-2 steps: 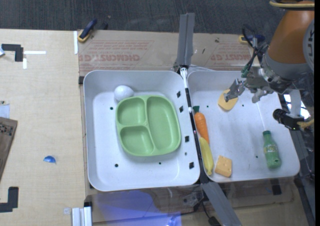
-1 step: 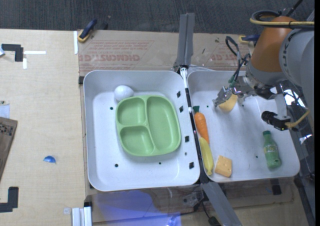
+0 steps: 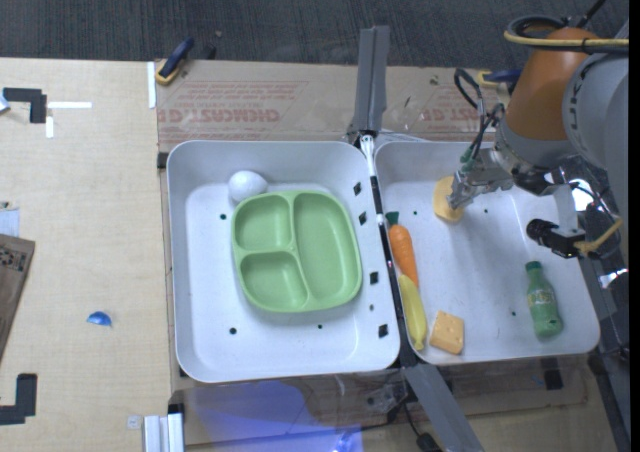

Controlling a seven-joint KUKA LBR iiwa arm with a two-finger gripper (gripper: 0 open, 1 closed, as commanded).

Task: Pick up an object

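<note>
Fingers [image 3: 458, 197] on the grey arm [image 3: 590, 110] point down at a yellow cheese piece [image 3: 447, 201] in the right bin [image 3: 500, 340], touching its top edge; whether they are wide apart or pinched cannot be told; the same bin holds an orange carrot [image 3: 402, 249], a yellow banana [image 3: 413, 312], another cheese wedge [image 3: 447, 332] and a green bottle [image 3: 543, 298]; the left bin [image 3: 200, 270] holds a green divided plate [image 3: 296, 249] and a white ball [image 3: 247, 183]; both bins sit on a pale wooden counter [image 3: 80, 230]; dark carpet [image 3: 250, 0] lies beyond it.
</note>
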